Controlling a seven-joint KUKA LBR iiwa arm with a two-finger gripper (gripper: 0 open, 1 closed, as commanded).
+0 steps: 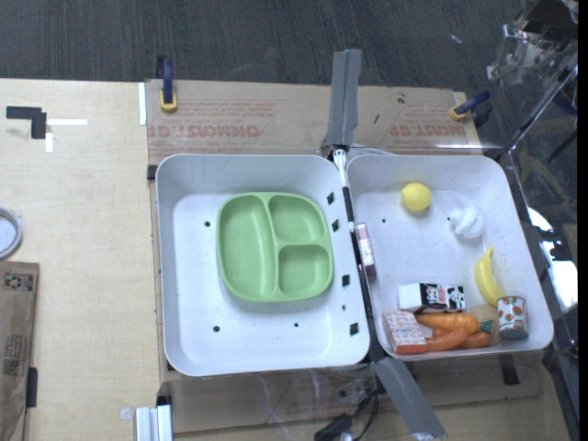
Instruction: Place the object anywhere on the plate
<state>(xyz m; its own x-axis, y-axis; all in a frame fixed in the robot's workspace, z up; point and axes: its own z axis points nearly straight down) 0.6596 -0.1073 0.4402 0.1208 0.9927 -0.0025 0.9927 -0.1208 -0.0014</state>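
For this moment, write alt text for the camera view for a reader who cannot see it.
A green divided plate lies bare in the left white bin. The right white bin holds a lemon, a banana, carrots, a small can and small cartons. The arm sits at the upper right corner.

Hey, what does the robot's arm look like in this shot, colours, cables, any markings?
The arm shows as a cluster of silvery-grey metal parts with darker sections and a small teal-green piece near the top. Thin dark cables or rods slant down from it. It is too small and blurred to make out markings.
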